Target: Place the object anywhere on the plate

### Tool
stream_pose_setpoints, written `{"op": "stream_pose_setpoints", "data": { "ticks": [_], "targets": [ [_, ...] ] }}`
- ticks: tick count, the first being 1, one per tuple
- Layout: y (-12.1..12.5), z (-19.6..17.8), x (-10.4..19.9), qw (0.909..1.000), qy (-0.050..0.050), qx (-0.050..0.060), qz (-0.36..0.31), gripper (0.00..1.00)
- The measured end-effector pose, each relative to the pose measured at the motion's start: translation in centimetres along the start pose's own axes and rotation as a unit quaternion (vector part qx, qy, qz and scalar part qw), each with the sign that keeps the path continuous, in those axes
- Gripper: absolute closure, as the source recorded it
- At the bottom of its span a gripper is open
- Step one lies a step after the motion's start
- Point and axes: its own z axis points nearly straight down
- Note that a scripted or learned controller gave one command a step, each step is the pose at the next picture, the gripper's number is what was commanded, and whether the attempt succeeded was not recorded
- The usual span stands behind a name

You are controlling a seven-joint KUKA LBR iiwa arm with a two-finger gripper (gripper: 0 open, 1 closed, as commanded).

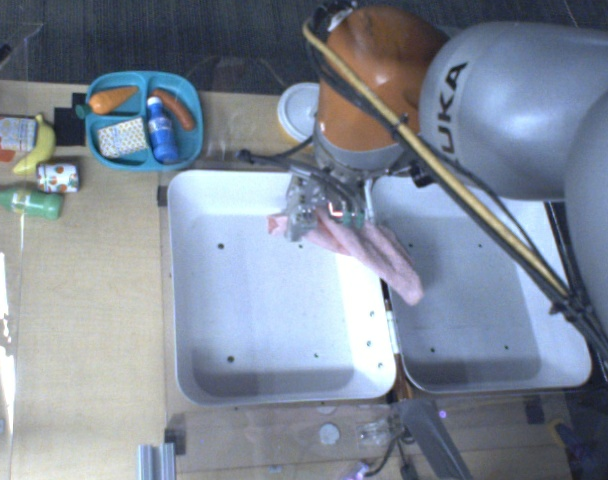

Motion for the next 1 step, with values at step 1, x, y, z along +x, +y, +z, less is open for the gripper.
{"op": "stream_pose_setpoints", "data": {
  "ticks": [1],
  "targets": [
    [-0.02,0.00,0.00,1.0000,0.000,0.000,0.000,0.00]
  ]
}}
